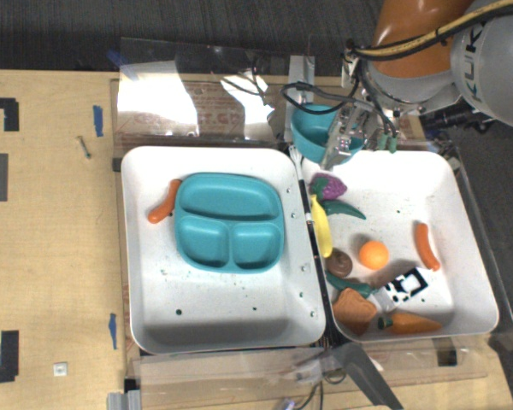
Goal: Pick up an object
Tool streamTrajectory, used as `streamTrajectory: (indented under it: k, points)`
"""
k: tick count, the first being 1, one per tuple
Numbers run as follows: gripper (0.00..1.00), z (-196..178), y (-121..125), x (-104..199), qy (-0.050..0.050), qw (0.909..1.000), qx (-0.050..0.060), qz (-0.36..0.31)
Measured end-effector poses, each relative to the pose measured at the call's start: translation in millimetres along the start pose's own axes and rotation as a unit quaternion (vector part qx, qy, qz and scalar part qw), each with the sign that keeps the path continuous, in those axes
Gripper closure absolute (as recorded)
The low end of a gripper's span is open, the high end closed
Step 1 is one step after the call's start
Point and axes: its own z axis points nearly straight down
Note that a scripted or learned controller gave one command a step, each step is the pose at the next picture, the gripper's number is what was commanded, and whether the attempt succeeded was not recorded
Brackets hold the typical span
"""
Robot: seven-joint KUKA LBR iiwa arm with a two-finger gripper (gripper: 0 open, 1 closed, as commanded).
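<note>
Wooden bench (pixel 43 254) bears 2 white bins (pixel 154 314); gripper (pixel 346 139) clamps a teal cup (pixel 312 131).

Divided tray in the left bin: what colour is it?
Teal blue; the divided tray shows plainly in the camera view.

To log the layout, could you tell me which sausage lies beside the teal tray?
The sausage in the left bin, touching the tray's left edge; the other lies in the right bin.

We take it for a robotics lab, two white bins (pixel 145 314) of toy food, plywood bench (pixel 43 229) (black tape marks), grey-orange arm (pixel 436 24).
</note>
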Motion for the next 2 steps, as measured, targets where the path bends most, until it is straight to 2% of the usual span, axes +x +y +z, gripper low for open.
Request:
streamTrajectory:
  k: [1, 2]
  points:
    - [1.00, -18.6, 42.9, 18.7, 0.003, 0.9972, 0.000, 0.075]
    - [1.00, -57.3, 14.0, 1.1, 0.002, 0.9999, 0.000, 0.011]
